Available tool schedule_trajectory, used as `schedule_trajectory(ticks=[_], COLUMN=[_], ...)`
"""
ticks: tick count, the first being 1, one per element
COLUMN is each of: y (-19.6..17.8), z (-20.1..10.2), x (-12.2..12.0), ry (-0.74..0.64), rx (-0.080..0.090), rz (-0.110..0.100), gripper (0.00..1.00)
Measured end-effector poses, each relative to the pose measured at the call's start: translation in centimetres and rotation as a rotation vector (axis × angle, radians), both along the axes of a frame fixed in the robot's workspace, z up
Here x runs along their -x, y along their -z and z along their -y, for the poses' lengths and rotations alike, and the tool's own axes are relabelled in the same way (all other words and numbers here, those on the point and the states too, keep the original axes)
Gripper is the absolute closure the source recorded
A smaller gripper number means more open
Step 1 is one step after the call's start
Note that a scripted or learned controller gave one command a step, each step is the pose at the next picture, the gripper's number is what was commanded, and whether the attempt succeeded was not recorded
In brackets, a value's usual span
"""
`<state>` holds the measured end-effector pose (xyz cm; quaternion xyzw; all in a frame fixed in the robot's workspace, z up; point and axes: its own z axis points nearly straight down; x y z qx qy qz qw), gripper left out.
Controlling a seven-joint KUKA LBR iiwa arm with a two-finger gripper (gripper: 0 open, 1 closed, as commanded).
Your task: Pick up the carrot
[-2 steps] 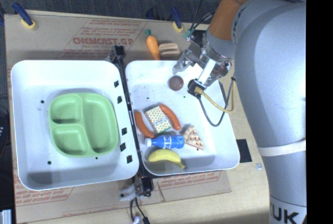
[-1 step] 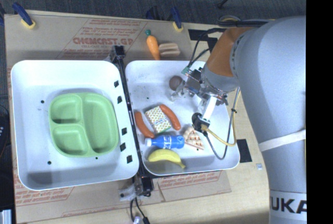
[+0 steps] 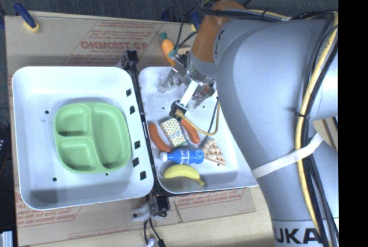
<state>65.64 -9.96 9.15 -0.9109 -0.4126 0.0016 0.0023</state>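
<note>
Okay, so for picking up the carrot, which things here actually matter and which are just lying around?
For the job:
carrot, orange with a green tip, at the far rim of the right bin
gripper, close by it

Lying about:
green plate in the left bin
banana, blue bottle, sausage, checkered block, all in the right bin

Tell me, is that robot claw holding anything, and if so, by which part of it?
It cannot be told. The gripper is over the top end of the right bin, with the carrot close by, just beyond the rim; no hold shows clearly.
</note>
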Motion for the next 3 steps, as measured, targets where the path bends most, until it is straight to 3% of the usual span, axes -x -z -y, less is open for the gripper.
schedule_trajectory(ticks=[1, 2, 3], y=[-1.0, -15.3, -15.6], z=[0.0, -6.5, -13.2], x=[0.0, 1.5, 5.1], ry=[-0.005, 0.075, 0.098], rx=[-0.002, 0.001, 0.002], rz=[-0.004, 0.002, -0.002], gripper=[1.0, 1.0, 1.0])
